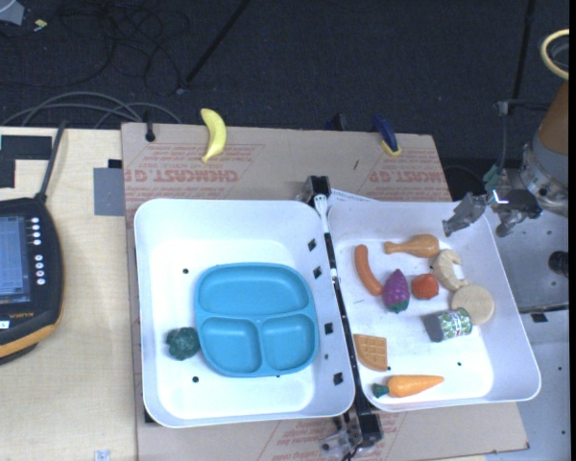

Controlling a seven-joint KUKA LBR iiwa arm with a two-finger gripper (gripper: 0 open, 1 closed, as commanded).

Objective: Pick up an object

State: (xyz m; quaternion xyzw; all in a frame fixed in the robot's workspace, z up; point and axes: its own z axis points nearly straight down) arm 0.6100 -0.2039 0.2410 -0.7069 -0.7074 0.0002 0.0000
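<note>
The right bin [518, 353] holds several toy foods: a sausage [368, 269], a chicken drumstick [415, 247], a purple eggplant [396, 290], a red tomato [424, 286], a beige mushroom [449, 269], a round biscuit [474, 303], a small can [448, 326], a waffle piece [371, 351] and a carrot [411, 385]. My gripper [482, 221] hovers over the bin's upper right corner, above and to the right of the drumstick. It is open, with nothing between its fingers.
The left bin [163, 229] holds a blue divided plate [257, 317] and a green broccoli [182, 343] beside it. A yellow banana [213, 133] lies on the cardboard behind the bins. A teach pendant [14, 272] rests at the far left.
</note>
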